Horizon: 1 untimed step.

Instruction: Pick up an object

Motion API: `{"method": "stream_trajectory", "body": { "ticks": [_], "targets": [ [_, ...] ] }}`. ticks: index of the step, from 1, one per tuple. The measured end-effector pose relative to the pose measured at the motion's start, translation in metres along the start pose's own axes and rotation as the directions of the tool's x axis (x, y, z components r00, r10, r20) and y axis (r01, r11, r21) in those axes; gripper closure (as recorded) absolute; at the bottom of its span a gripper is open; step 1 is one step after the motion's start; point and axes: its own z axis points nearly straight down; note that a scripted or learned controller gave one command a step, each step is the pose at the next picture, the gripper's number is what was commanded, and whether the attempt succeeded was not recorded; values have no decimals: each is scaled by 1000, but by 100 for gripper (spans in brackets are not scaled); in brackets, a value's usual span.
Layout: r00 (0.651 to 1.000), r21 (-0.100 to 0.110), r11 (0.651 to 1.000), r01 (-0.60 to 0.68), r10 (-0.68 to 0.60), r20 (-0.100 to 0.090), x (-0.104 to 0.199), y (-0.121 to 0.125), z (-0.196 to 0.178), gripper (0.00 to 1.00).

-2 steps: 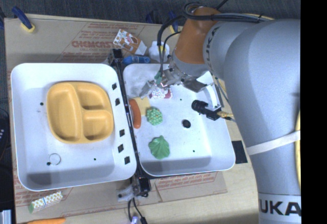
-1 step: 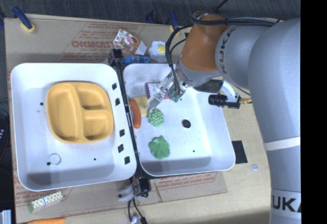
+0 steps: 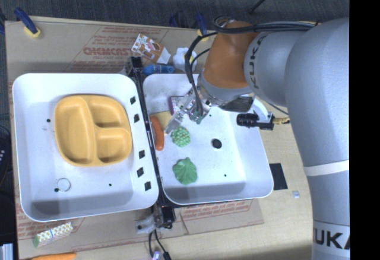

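The gripper (image 3: 181, 119) hangs above the small, bumpy, light-green toy (image 3: 181, 136) in the right white bin (image 3: 252, 158); whether its jaws are released I cannot tell. Best descend straight, clear of the orange carrot (image 3: 158, 133) at left.

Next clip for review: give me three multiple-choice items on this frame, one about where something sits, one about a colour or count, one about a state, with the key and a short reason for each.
1. Where does the yellow divided tray sit?
A. In the left bin
B. In the right bin
C. On the bench outside the bins

2. How many green items lie in the right bin?
A. None
B. Two
C. Four

3. How does the gripper stand to the bumpy green item?
A. It has carried it over the left bin
B. It is low in the right bin, just above it
C. It has lifted it high above the bench

Key: 1 A, the tray rests on the floor of the left bin. 2 B, the bumpy green item and a leafy green item lie there. 3 B, the bumpy item lies on the bin floor directly below the gripper.
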Motion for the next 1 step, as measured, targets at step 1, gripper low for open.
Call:
{"method": "stream_trajectory", "body": {
  "ticks": [1],
  "targets": [
    [987,-3,987,-158,158,3,25,-12,-1,0]
  ]
}}
